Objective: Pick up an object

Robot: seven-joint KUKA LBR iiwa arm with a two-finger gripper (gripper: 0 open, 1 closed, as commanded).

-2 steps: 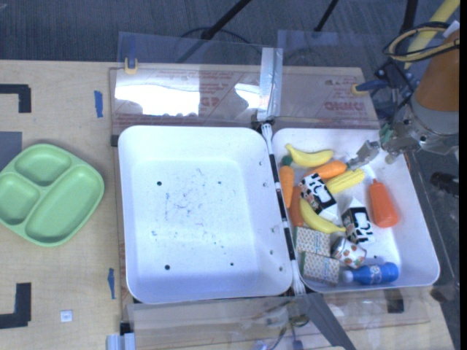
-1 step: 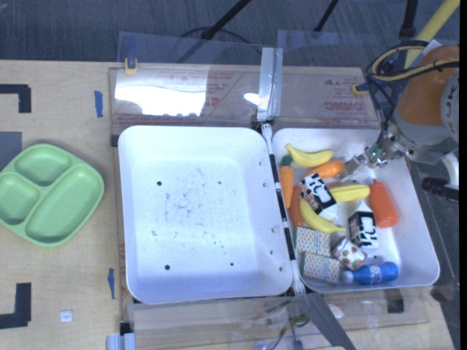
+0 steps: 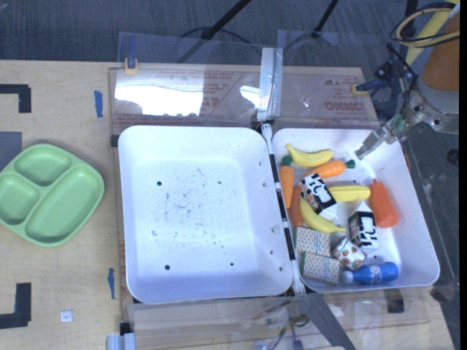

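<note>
1. 2 white bins sit side by side at mid-frame: the left bin (image 3: 193,206) shows faint blue marks and a few dark dots, and the right bin (image 3: 416,232) holds a heap of toys.
2. In that heap: a banana (image 3: 309,154) at the top, a carrot (image 3: 329,169) just beside it, an orange bottle (image 3: 383,204) toward the right, and a blue bottle (image 3: 373,273) at the lower edge.
3. The gripper (image 3: 367,146) hangs over the upper right part of the right bin (finger state unclear), near the carrot.
4. A green divided plate (image 3: 48,193) lies at the frame's left, well apart from the bins.
</note>
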